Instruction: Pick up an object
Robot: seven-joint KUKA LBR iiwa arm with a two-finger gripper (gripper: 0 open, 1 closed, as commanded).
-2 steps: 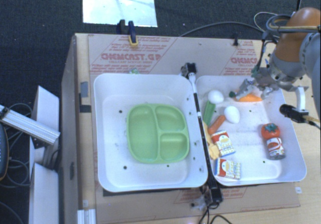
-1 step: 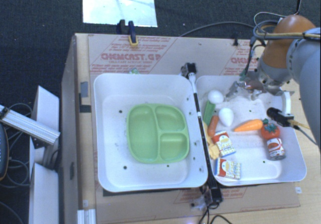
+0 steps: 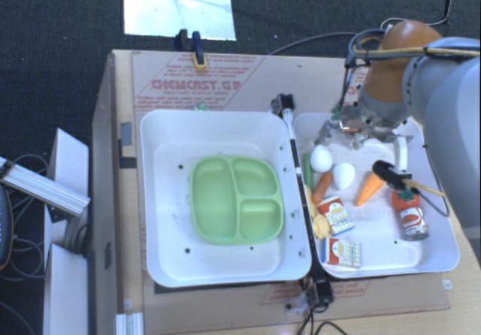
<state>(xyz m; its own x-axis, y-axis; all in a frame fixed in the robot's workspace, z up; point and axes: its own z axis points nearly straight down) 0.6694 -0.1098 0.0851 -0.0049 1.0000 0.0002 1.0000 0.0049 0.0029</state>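
I see the gripper low over the right bin, grip state indiscernible; the eggs and carrot lie unlifted. Pick pending.

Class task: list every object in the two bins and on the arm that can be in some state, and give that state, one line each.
green divided plate: lying flat in the left bin, compartments bare
two white eggs: side by side, touching, in the right bin
carrot: lying tilted
red bottle: lying on its side
two small cartons: lying flat
gripper: low over the right bin's far end
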